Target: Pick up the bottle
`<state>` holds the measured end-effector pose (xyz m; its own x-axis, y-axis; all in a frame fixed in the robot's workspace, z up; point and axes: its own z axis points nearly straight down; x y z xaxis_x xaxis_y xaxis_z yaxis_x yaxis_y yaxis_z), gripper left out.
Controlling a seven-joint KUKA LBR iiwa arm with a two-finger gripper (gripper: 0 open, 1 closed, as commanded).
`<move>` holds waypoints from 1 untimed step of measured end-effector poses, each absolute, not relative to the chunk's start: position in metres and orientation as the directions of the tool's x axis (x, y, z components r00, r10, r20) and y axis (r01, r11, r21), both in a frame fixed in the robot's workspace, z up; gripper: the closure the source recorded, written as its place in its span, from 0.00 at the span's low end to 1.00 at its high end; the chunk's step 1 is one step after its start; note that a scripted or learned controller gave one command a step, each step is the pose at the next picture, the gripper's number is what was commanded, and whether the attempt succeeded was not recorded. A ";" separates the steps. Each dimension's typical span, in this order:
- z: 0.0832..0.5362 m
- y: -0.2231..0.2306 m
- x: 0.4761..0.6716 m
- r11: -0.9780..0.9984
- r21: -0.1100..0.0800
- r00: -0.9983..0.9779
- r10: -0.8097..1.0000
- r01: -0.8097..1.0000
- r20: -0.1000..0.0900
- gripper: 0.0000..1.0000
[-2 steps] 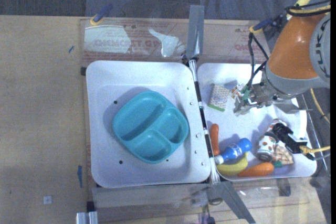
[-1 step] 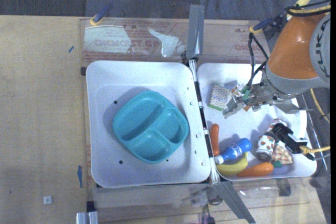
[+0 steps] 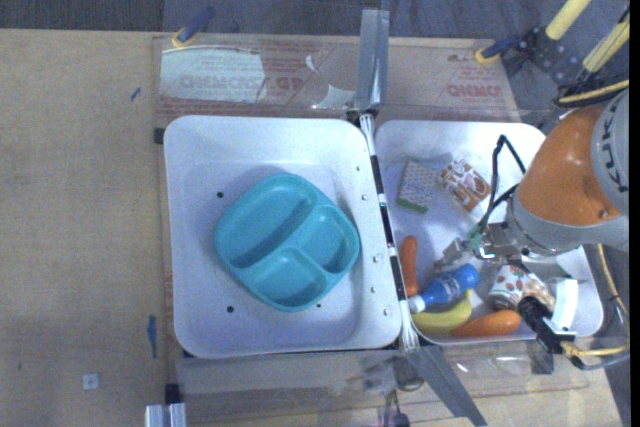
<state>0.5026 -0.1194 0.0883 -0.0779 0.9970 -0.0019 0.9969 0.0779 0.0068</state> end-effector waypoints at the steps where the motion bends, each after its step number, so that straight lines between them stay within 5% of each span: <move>1: 0.099 -0.119 0.504 0.077 0.012 -0.077 0.997 0.997 -0.002 1.00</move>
<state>0.5041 -0.1189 0.0993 -0.0774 0.9970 -0.0022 0.9969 0.0774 0.0120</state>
